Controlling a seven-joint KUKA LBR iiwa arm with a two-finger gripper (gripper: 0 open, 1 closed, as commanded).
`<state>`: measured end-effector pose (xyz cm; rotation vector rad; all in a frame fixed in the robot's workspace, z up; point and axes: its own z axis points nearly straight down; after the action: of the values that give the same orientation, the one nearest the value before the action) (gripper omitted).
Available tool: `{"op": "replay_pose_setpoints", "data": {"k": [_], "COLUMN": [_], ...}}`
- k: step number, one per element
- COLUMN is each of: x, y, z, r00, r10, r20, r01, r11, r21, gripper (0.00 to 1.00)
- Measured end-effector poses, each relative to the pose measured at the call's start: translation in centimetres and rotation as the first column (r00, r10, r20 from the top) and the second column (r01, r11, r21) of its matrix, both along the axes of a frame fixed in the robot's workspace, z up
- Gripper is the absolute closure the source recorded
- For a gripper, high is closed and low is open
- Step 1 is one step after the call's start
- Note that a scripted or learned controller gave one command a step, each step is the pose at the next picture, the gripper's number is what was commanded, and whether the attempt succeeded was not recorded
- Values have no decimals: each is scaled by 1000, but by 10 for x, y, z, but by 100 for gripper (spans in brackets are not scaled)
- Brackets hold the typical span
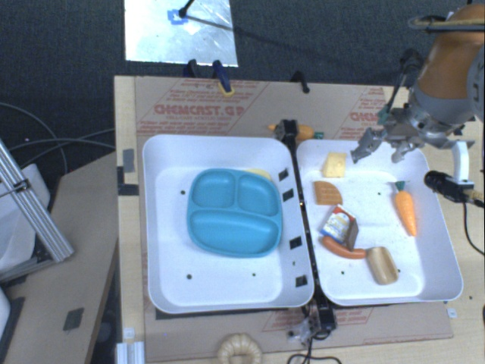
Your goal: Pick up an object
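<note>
Right-hand shallow white bin (439,268) holds six small items, all loose on its floor, none lifted.
- One orange plastic carrot (407,211) with a green tip, lying lengthwise near the bin's right wall, green end pointing to the far rim.
- One pale yellow cheese-like square (334,164), at the bin's far left corner.
- One tan, toast-coloured flat piece (327,193), just nearer than the yellow square.
- One small red-and-white printed box (339,226), tilted, about mid-bin on the left side.
- One reddish-orange sausage shape (344,249), touching the box's near edge.
- One beige rounded bread-like block (382,265), just right of the sausage's end.

Two-finger gripper (381,147) hangs over the bin's far rim, well apart from the carrot; fingers spread, nothing between them.

Left-hand white bin (167,279), touching this bin along the middle seam: one light blue divided plastic plate (234,211) with three compartments.
</note>
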<state>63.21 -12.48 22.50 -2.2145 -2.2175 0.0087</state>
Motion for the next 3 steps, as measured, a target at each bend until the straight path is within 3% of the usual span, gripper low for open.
{"op": "replay_pose_setpoints", "data": {"k": [1, 3], "x": [2, -3], "y": [0, 8], "z": [7, -98], "r00": [1000, 1000], "r10": [2, 0], "r20": [11, 7], "r01": [-2, 0], "r11": [1000, 1000], "r21": [-1, -1], "gripper": [0, 0]}}
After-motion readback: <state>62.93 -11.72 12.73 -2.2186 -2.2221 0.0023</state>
